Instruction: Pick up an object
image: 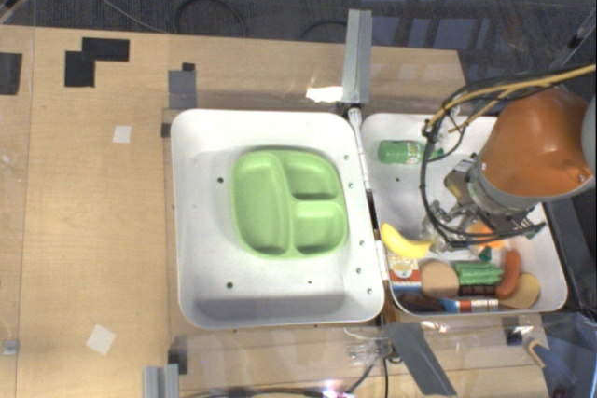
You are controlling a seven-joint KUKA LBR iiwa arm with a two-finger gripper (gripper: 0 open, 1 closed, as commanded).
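My gripper (464,225) hangs low in the right bin (408,184), mostly hidden under the grey wrist and the orange band (536,144). Right beside it, to the left, lies a yellow banana (406,242). Just below it sit a tan bread roll (436,276), a green block (478,273) and a red sausage (510,269). A small orange item (482,227) peeks out from under the wrist. A green can (401,152) lies on its side at the bin's far end.
The left bin (201,200) holds a green divided plate (287,202). A red and blue marker (469,303) and a tan lump (528,292) lie along the right bin's near wall. Black cables loop beside the wrist.
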